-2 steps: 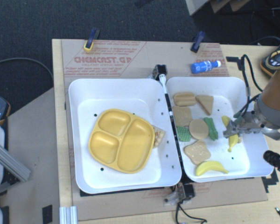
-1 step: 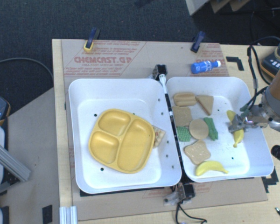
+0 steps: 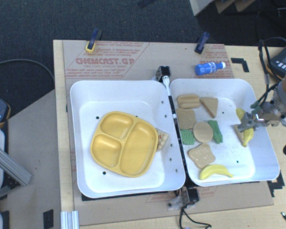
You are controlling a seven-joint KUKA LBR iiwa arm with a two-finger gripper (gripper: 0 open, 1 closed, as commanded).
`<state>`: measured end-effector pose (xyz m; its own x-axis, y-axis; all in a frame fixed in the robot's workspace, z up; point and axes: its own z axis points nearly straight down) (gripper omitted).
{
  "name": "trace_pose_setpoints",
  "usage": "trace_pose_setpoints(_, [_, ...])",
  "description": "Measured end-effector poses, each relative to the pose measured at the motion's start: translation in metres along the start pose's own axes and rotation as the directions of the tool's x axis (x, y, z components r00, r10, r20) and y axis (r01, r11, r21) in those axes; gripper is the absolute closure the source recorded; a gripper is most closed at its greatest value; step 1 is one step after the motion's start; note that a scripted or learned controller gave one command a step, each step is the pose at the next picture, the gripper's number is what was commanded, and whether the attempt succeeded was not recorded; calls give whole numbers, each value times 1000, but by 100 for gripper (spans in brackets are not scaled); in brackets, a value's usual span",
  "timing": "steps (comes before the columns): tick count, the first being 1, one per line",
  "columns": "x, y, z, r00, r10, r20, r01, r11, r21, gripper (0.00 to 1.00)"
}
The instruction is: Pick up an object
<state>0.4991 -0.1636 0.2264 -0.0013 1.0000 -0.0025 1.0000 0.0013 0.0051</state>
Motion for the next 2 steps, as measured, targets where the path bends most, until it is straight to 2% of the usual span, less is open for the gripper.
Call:
trace_pose_setpoints(1, [49, 22, 2, 1000, -4, -2, 4, 1000, 2, 100])
trace_pose_setpoints(2, [107, 23, -3, 1000, -3, -4, 3, 1000, 5, 100])
